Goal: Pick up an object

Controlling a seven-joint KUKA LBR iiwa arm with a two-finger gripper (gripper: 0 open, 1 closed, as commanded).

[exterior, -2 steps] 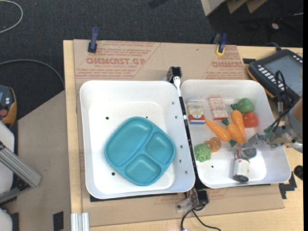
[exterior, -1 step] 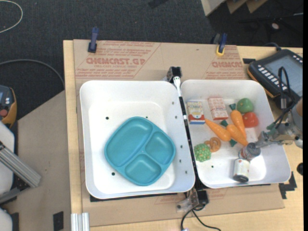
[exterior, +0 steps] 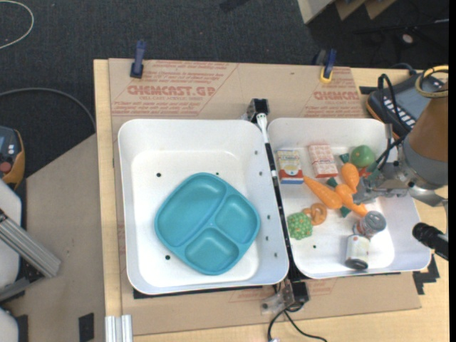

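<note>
- We note two shallow white plastic bins side by side: the left bin [exterior: 135, 148] and the right bin [exterior: 399, 251], both glossy with rounded corners, on a brown cardboard sheet [exterior: 214, 84] printed with red lettering.
- In the left bin lies a teal plate [exterior: 206, 223], smooth, rounded-square, split into three compartments, turned at a slant.
- The right bin holds a clutter: two small printed cartons [exterior: 288, 164] at its 11 o'clock, a green ball [exterior: 362, 154] at 1 o'clock, orange carrot-shaped toys [exterior: 326, 192] across the middle, a knobbly green lump [exterior: 300, 226] at 8 o'clock, and a small white can [exterior: 357, 251] on its side at 6 o'clock.
- The gripper [exterior: 372, 191] hangs at the bin's 3 o'clock, just beside the carrots; whether the claw is apart or together we cannot tell.
- A grey round-topped piece [exterior: 371, 223] sits just below it.
</note>
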